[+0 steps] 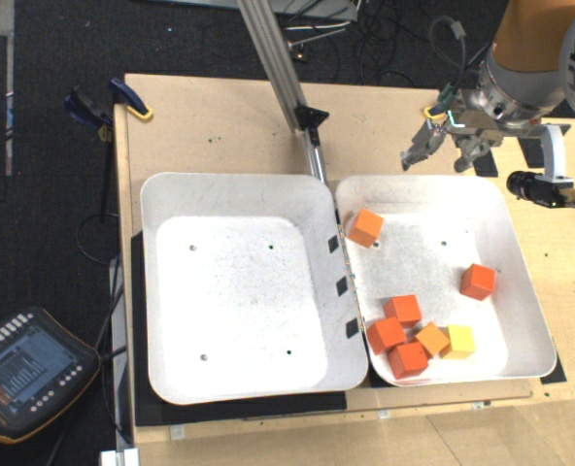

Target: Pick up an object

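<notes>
Orange cubes sit in the right bin (pixel 521 289): one near its upper left corner (pixel 366 228), one toward the right wall (pixel 478 282), and a cluster low in the bin of three red-orange blocks (pixel 397 332), a lighter orange one (pixel 432 339) and a yellow cube (pixel 460 340), touching or nearly so. Left bin (pixel 171 212) beside it on the desk (pixel 219 115). End effector (pixel 445 147) hangs above the right bin's far edge, fingers spread apart, nothing between them.
</notes>
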{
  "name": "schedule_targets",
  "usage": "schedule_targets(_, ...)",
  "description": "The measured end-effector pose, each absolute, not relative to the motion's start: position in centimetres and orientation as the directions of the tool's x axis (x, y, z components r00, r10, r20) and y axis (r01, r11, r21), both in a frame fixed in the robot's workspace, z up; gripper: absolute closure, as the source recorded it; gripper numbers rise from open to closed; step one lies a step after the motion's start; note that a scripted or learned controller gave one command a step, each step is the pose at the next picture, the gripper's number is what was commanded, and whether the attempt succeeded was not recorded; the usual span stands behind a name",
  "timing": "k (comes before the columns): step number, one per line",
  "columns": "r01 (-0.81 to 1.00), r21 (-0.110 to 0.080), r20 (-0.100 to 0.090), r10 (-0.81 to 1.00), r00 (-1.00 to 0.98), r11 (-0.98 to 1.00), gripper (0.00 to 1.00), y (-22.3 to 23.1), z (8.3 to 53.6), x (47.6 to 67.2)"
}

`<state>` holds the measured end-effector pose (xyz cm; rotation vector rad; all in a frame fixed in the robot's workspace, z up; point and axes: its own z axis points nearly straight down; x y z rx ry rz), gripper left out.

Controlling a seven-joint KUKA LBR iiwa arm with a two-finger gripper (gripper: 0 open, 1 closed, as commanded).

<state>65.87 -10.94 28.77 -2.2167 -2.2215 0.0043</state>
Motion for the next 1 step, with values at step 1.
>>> schedule_targets(1, 1.0, -0.001, -0.001, 1.0, -0.003, 0.003, 0.0, -10.93, 29.0, 65.93)
